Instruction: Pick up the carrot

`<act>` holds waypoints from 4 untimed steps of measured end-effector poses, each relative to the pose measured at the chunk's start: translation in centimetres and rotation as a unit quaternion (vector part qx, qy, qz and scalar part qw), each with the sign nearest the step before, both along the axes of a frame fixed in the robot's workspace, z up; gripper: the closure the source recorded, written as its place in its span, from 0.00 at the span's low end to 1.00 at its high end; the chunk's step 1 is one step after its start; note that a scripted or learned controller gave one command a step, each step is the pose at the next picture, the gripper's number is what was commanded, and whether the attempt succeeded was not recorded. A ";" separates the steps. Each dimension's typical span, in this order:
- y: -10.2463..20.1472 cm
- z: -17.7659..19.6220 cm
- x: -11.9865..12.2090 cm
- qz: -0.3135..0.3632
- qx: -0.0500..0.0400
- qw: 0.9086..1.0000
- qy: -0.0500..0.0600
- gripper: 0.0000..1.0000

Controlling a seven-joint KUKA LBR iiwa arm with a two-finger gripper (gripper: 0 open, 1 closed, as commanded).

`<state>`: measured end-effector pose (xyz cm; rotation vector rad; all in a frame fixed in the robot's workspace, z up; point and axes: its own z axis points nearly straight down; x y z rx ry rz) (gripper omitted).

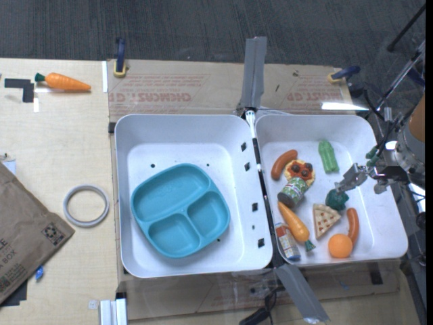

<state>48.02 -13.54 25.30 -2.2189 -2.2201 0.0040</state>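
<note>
Orange and tapered, the carrot (294, 221) lies in the right bin (383, 250), in its lower left part, slanting from upper left to lower right with its green tip pointing down toward the bin's front wall. Just left of it, against the divider between the bins, lies a small bottle with a red and white label (287, 242). A can (293, 193) sits just above the carrot's thick end, with a round toy face with dark eyes (300, 171) above that and a sausage (283, 164) to its upper left. A green pickle-like piece (328, 156) lies near the bin's top. To the carrot's right are a triangular sandwich slice (326, 219), an orange (340, 246) and a second sausage (352, 223), which stands almost upright beside the slice.

Reaching in from the right, the end effector (351, 179) hangs over the middle of the right bin, above a dark green broccoli-like piece (336, 199); I cannot tell how its jaws stand, and nothing is visibly held. It is apart from the carrot, up and to the right of it.

A blue three-compartment plate (177, 210) sits in the left bin (183, 131). On the desk (54, 147) to the left lie a second carrot (62, 82) near the far edge, a grey ring (86, 204) and a brown cardboard box (24, 242).
</note>
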 end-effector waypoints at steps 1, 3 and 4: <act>7.1 -6.2 -0.3 0.055 0.000 0.998 0.000 0.00; 8.2 -6.2 -0.3 0.019 0.000 1.000 -0.001 0.00; 2.0 -15.4 0.1 0.026 -0.002 1.000 -0.009 0.00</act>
